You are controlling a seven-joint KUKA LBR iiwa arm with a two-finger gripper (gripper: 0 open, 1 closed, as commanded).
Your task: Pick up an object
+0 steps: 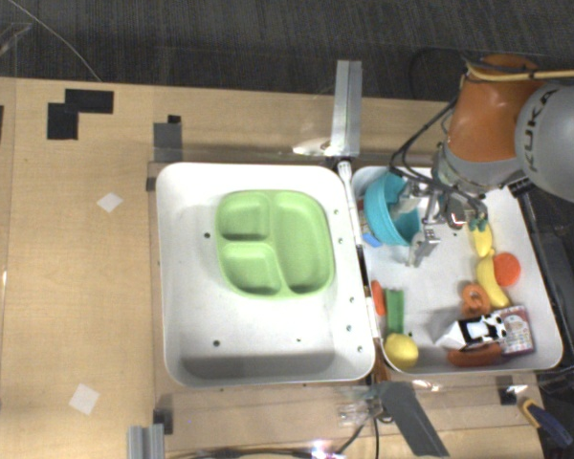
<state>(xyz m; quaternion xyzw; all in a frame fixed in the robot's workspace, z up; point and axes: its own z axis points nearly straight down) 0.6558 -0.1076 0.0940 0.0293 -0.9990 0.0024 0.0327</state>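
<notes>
Across the left of the frame, the pale wooden surface (67, 285) carries only black marks and bits of tape, and nothing there bears on the job. Left of centre sits the left shallow white plastic bin (187, 256), holding a light green three-compartment plastic tray (273, 242) lying flat in its middle. Right of it, touching along the shared rim, is the right shallow white plastic bin (545, 338), where the candidates for picking lie. By its upper left wall there is a teal plastic bowl (387, 208) tipped on its side. Lower down are a small orange piece and a green stick (394, 304), then a yellow lemon-like ball (401, 350) in the lower left corner. Further right are a yellow banana-shaped toy (481, 240), an orange round fruit (507, 269) and a black-and-white printed packet (493, 331). The pincer (424, 240) hangs low in the upper part of this bin, just beside the teal bowl's right edge. Whether it is released or clenched cannot be told, and nothing shows between its tips. By my reading nothing is lifted yet, so the grasp and the raise are both left. The bowl and the bin wall crowd the pincer on its left side.
</notes>
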